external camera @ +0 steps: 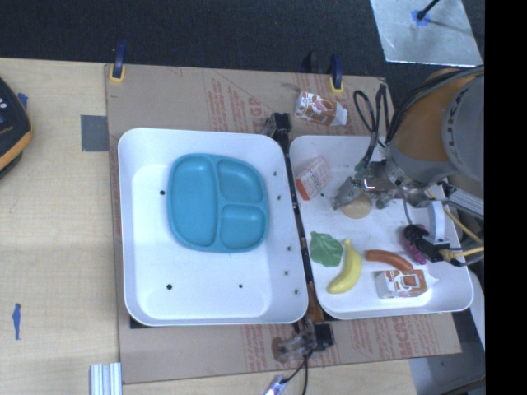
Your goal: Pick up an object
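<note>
Camera view, bench with two white bins; claw (356,194) over the right bin (329,303), at its upper middle, grey arm (436,138) reaching in from the right; whether the claw is open or closed cannot be told. Directly beneath the claw: a tan round object (357,210), touching or just under the fingertips, contact unclear. Just left of the claw: a clear packet with red print (311,176). Below the claw: green leaf (326,248), banana (347,271) beside it; below and right: sausage (390,259), small carton (401,284). Above and left of the claw, outside the bin: another packet (320,109). Far left of the claw: left bin (148,286) holding a blue divided plate (218,202).
</note>
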Tool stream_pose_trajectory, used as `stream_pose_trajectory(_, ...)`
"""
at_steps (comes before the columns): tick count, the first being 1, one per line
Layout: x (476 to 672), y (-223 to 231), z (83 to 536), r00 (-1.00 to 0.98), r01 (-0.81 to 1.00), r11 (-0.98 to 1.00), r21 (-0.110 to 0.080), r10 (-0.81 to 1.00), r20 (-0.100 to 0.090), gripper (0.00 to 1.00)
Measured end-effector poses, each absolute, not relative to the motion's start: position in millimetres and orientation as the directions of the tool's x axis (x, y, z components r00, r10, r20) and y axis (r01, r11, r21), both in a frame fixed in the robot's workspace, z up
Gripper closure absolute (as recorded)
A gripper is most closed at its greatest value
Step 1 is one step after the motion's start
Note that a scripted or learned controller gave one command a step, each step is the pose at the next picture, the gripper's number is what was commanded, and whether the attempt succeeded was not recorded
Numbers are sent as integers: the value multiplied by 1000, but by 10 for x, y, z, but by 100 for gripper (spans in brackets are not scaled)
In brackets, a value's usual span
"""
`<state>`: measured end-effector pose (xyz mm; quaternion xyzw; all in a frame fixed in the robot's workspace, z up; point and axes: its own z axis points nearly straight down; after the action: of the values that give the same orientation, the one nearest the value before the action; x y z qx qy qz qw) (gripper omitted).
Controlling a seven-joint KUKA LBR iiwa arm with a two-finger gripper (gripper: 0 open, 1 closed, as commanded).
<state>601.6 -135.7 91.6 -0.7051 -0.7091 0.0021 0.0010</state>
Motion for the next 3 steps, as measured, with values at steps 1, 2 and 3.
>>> stream_pose_trajectory(1,6026,-1368,1036,-7,1000,7,-4,1000,-3,100)
stream_pose_trajectory(2,5918,-1574,2174,-2,1000,2,-1,1000,-1,100)
stream_pose_trajectory(3,5914,-1573,2167,-2,1000,2,-2,1000,0,0)
